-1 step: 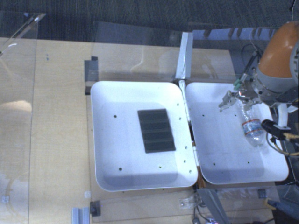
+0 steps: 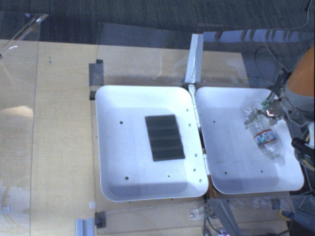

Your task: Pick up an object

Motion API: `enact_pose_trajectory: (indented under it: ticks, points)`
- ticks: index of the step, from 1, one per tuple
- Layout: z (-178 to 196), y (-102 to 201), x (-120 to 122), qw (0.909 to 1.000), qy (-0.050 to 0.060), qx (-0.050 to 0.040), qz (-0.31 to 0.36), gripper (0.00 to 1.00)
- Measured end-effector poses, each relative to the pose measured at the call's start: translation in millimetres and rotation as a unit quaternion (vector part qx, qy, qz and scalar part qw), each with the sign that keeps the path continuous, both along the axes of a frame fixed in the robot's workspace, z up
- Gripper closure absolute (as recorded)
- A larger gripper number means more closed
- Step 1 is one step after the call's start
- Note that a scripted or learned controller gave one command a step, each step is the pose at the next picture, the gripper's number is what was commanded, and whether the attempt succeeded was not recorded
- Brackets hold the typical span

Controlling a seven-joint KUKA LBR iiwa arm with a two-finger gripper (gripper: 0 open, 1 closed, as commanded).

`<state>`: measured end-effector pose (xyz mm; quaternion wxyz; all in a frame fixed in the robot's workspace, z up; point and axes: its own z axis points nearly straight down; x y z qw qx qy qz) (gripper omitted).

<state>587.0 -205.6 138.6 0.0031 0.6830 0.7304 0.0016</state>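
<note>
Grey arm with orange band at the right edge, end effector low, angled leftward.

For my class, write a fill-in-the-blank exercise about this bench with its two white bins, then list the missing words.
1. The dark ridged slab lies in the ____ bin.
2. The clear plastic bottle lies in the ____ bin.
3. The claw is above the bin that holds the ____.
4. The band above the arm's wrist is coloured ____.

Missing words: left; right; bottle; orange
</note>
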Motion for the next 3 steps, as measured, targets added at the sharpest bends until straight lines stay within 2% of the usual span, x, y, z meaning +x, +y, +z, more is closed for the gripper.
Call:
enact_pose_trajectory:
  ticks: [1, 2, 3]
  points:
    - [-47.7, 0.0, 17.7, 0.9999, -0.004, -0.0015, 0.01, 0.0]
    - [-35.7, 1.5, 19.9, 0.9999, -0.007, -0.0011, 0.011, 1.0]
    - [49.1, 60.4, 66.7, 1.0, -0.001, 0.0006, 0.004, 1.0]
